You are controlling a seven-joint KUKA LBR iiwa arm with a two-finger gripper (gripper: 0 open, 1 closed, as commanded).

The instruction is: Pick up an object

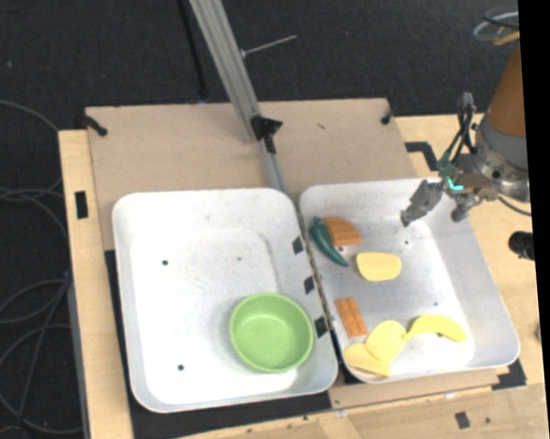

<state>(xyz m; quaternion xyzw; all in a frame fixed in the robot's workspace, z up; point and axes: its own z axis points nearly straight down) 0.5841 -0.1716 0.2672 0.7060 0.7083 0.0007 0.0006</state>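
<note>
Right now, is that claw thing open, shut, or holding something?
Gripper: open, holding nothing, hanging above the right bin.

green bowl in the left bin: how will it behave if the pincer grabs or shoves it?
The green bowl looks like thin plastic, so it is probably light and would likely slide on the smooth white left bin when shoved. It sits upright and open, low and wide, so tipping seems unlikely. Its rounded rim may slip from a pinch grasp.

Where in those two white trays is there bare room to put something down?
The left bin is bare except for the green bowl at its near right corner. The right bin is open in its middle and far right, below the gripper; its left side and near edge are crowded with small pieces.
</note>
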